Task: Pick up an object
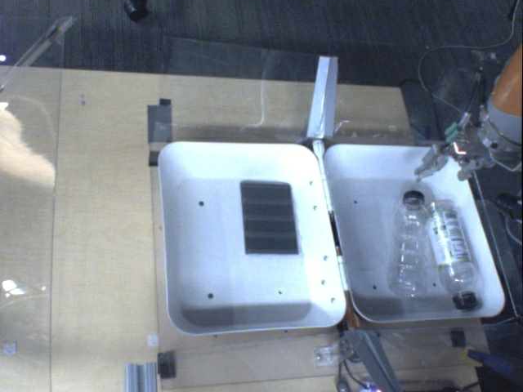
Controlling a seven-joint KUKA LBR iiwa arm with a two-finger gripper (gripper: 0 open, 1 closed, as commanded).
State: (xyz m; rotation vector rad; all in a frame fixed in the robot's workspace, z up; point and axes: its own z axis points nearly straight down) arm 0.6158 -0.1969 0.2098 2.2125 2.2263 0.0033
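Observation:
Two clear plastic bottles lie side by side in the right bin (pixel 359 296). One bottle (pixel 409 247) has its dark cap toward the far wall. The other bottle (pixel 450 247) carries a label and has its dark cap toward the near wall. A dark ribbed rectangular block (pixel 268 217) lies flat in the middle of the left bin (pixel 188 300). My gripper (pixel 448 162) hangs over the right bin's far right corner, just beyond the bottles. It is open, with nothing between its fingers.
A metal post (pixel 324 96) stands behind the seam between the two bins. Cables (pixel 445 72) loop at the back right near the arm. The wooden bench (pixel 82 219) stretches away to the left of the bins.

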